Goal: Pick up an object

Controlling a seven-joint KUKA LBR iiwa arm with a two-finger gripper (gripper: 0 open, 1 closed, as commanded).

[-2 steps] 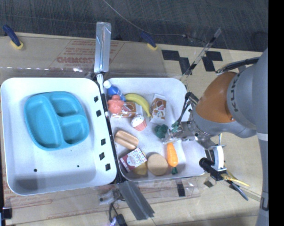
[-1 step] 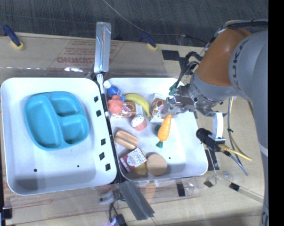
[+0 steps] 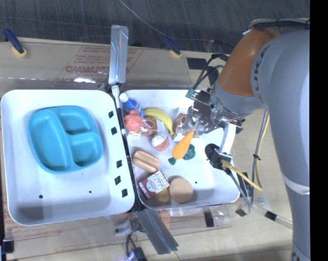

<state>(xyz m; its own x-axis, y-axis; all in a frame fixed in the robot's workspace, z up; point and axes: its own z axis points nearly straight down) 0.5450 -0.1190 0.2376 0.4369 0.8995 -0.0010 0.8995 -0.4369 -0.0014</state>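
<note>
I have the end effector [image 3: 195, 125] low over the right bin [image 3: 207, 99], coming in from the right under the grey arm [image 3: 278, 80] with its orange band. I cannot tell from this slanted view how it is set, because the wrist hardware crowds the spot.

Directly below and slightly left of the end effector lies the toy carrot [image 3: 181, 145], tilted, its orange top end touching or just under the tool; I cannot say it is gripped. Its lower end meets a dark green round piece [image 3: 190, 153]. Just left of the end effector is a brown-and-white packet [image 3: 181, 123], and further left the banana [image 3: 160, 118]. Beyond that sit a red-orange round fruit [image 3: 134, 123] and a small blue-capped bottle [image 3: 129, 103] by the divider. Below-left of the end effector I see a small pink-and-white item [image 3: 161, 141], then a hot-dog bun [image 3: 146, 160], and near the bin's front wall a red packet [image 3: 154, 184] beside a tan round bun [image 3: 181, 190].

Well to the left of the end effector, the other bin [image 3: 22, 200] holds a blue divided plate [image 3: 66, 137]. Both bins rest on the table [image 3: 261, 194], with yellow and black cables [image 3: 245, 178] trailing below-right of the tool.
</note>
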